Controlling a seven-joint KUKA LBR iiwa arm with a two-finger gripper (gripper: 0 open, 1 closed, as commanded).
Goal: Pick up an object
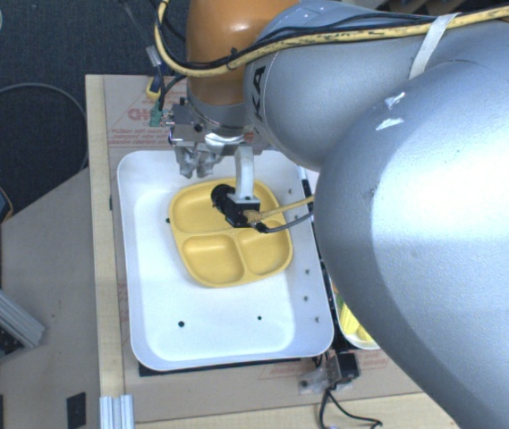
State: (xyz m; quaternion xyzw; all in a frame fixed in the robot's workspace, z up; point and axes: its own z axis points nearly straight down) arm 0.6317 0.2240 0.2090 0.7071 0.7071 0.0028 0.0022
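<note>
A yellow divided plate (227, 239) with three compartments lies in the left white bin (209, 329), in its upper middle part. My gripper (195, 164) hangs at the far rim of the plate, over its upper left edge, below the orange band of the wrist. Nothing shows between the gripper and the plate. The arm's grey body covers the right side of the view and hides most of the right bin.
A sliver of a yellow-green thing (354, 326) peeks out from under the arm in the right bin. The left bin's white floor lies bare in front of the plate and to its left. The cardboard-coloured bench (102, 239) borders the bin.
</note>
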